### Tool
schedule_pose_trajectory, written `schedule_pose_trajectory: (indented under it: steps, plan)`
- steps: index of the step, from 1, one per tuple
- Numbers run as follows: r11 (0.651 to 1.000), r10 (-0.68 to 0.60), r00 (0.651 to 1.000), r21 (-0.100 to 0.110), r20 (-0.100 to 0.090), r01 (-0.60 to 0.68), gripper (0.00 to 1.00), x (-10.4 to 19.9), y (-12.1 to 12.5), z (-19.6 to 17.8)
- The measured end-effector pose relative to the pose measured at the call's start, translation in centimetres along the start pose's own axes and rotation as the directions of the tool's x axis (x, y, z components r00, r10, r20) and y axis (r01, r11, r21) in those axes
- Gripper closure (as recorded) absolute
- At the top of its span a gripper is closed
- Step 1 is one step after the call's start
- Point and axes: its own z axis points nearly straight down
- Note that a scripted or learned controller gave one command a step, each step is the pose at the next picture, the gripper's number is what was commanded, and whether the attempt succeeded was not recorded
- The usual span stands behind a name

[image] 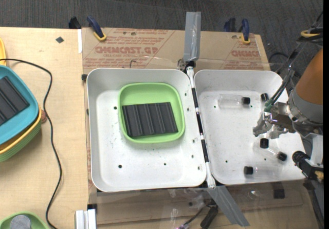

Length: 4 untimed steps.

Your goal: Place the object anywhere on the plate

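Starting at the near rim: both bins sit edge to edge, left bin [103,146] and right bin [234,73], joined along a dark seam running away from the camera.

Right bin, nearest first – a small black piece [249,170] close to the near wall, another [281,156] further right, a third [263,143] just below the gripper [263,128]. Which of these is the task object, can't tell; all are loose on the bin floor, none on the plate. The gripper hangs over the right half of that bin, near its right wall. Open or closed – can't tell, the tip is a blur of metal. Nothing visibly held. The arm [308,94] comes in over the right rim, orange band at the frame edge.

Further back, two more black bits [245,100] and [264,97], the first beside a faint clear shape. The right bin's left half is bare white floor, so there's room toward the seam.

Green plate [149,89] sits in the left bin's far half, slightly right of centre, near the seam-side wall. A black ridged insert [149,119] covers most of its well. Bare bin floor on its near and left sides.

Behind the bins: cardboard sheet [133,48] held by two blue clamps [95,26], [244,30], then grey carpet.
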Motion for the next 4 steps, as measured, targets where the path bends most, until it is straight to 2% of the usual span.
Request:
schedule_pose_trajectory:
  steps: [1, 2, 3, 4]
  plan:
    - [1.0, 0.0, 1.0, 0.0, 0.0, 0.0, 0.0, 0.0, 0.0, 0.0]
    - [0.988, 0.153, 0.988, 0.0, 0.001, -0.153, 0.0, -0.8, 0.2, -1.5]
    - [0.945, 0.327, 0.945, 0.002, 0.002, -0.327, 0.0, -3.6, 0.7, -3.6]
    - [0.836, 0.549, 0.836, 0.001, 0.002, -0.549, 0.0, -4.9, 1.7, -10.2]
